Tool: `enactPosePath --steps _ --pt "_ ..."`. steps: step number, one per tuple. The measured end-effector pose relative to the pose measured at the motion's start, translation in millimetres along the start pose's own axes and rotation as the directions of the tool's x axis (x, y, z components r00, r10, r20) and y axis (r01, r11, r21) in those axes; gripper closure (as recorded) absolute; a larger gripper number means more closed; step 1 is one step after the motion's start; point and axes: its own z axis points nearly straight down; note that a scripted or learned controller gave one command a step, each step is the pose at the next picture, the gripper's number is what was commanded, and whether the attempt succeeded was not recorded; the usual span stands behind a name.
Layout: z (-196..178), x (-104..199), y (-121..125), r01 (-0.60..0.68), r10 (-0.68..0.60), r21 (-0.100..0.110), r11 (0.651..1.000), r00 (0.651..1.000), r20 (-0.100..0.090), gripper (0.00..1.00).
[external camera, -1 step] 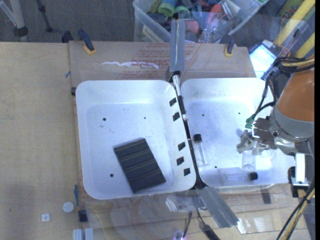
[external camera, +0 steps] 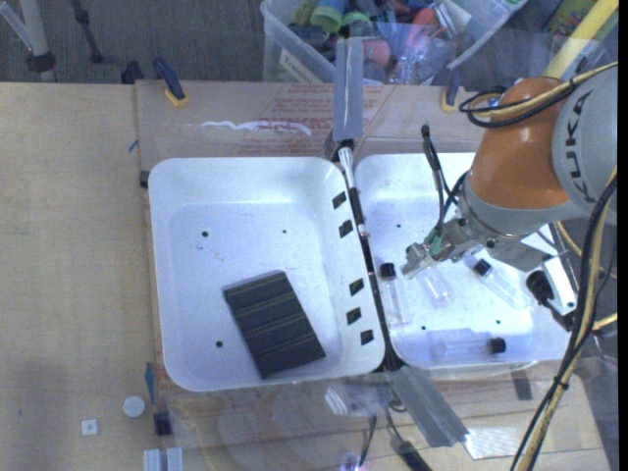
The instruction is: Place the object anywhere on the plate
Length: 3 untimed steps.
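One arm's fingers (external camera: 424, 259) hung over the right bin (external camera: 412, 180); I couldn't tell their opening. The dark ridged plate (external camera: 273, 323) lay well left, across the divider.

Two shallow white bins are seen side by side: the left bin (external camera: 186, 214) and the right bin (external camera: 402, 189). One dark ribbed plate (external camera: 273, 323) is counted in the left bin. In the right bin, four clear tubes with black caps can be made out: one near the divider (external camera: 390, 287), one at the near edge (external camera: 466, 344), one toward the right (external camera: 500, 281), and one under the gripper (external camera: 439, 287), though the clear plastic is hard to tell from the white floor, so the count is uncertain. One arm (external camera: 525, 155) is seen. One clear crate (external camera: 392, 18) of mixed coloured items is seen at the far side; its contents are too jumbled to be counted.
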Motion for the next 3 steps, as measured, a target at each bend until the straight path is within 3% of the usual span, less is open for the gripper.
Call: enactPosePath --steps 1,2,3 --pt "-56 67 36 0.085 -0.085 0.001 0.996 0.996 -0.001 1.00" --pt "-60 125 75 0.525 -0.525 -0.002 0.851 0.851 0.001 1.00" --pt "-61 125 75 0.525 -0.525 -0.002 0.851 0.851 0.001 0.00"
